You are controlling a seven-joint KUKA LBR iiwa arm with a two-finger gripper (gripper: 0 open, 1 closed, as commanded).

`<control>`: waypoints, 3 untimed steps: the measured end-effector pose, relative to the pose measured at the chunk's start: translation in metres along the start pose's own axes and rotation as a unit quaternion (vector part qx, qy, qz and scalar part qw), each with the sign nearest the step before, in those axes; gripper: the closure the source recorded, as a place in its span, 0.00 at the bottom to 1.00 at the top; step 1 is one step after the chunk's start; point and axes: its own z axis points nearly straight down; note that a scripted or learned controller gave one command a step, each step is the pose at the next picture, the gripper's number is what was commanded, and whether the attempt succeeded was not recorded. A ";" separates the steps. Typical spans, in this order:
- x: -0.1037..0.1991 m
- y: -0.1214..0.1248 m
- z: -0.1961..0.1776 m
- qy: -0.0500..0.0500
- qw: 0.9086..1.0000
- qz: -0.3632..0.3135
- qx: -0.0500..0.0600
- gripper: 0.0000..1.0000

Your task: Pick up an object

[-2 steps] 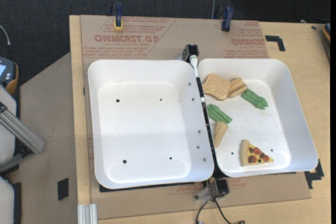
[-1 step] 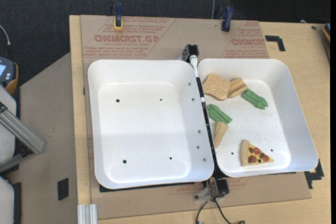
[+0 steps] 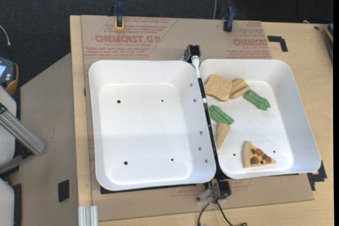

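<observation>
Cardboard-topped surface (image 3: 159, 34) w/ two bins, right bin (image 3: 296, 108) holding toast (image 3: 217, 87), green pieces, pizza slice (image 3: 257, 155); pre-grasp step, fingers' state can't tell, next needs descent onto one item.

The right bin (image 3: 296, 108) holds bread slices (image 3: 217, 87), pods (image 3: 257, 99) and a pizza slice (image 3: 256, 155).

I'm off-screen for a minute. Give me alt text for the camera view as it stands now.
Two shallow white bins sit side by side on a brown bench: the right bin holds toy food, a bread slice, a smaller tan piece, two green pieces, a tan wedge and a pizza slice. The left bin adjoins it.
</observation>
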 end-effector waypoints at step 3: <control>0.000 0.000 0.000 0.000 1.000 0.000 0.000 0.00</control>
